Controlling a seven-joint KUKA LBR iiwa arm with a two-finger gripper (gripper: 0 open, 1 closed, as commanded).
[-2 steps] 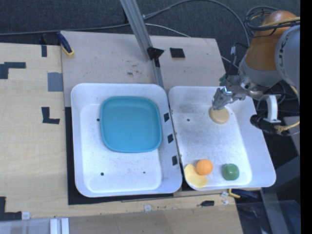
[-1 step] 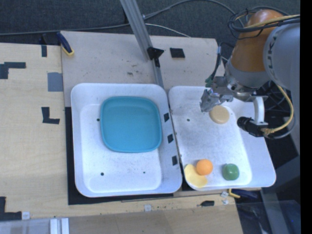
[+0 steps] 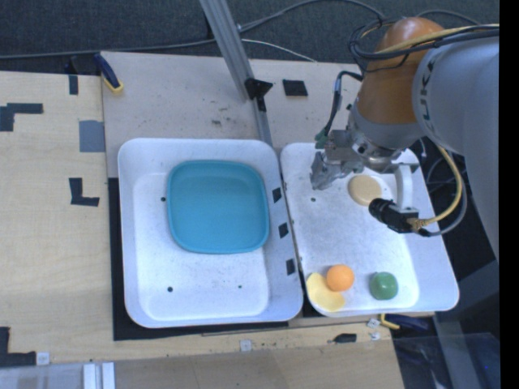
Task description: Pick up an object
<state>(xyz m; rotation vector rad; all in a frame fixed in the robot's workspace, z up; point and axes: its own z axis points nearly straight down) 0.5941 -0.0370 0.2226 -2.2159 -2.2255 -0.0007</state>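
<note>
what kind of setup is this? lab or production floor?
Most likely a robotics lab bench. A grey arm reaches over two white bins; toy-like items (blue plate, orange ball, green ball) lie in them. Tape marks and loose cables lie around them.

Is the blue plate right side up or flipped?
Right side up: the plate lies flat in the left bin, its raised rim ringing a lower, paler centre. Nothing rests on it.

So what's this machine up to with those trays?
A robot arm reaches in over the right bin, its gripper low near the bin's far left corner. It is meant to pick something up, but nothing shows in its grasp. A cream disc lies just beside it; an orange ball, a yellow piece and a green ball sit at the near edge. The left bin holds a blue plate.
</note>
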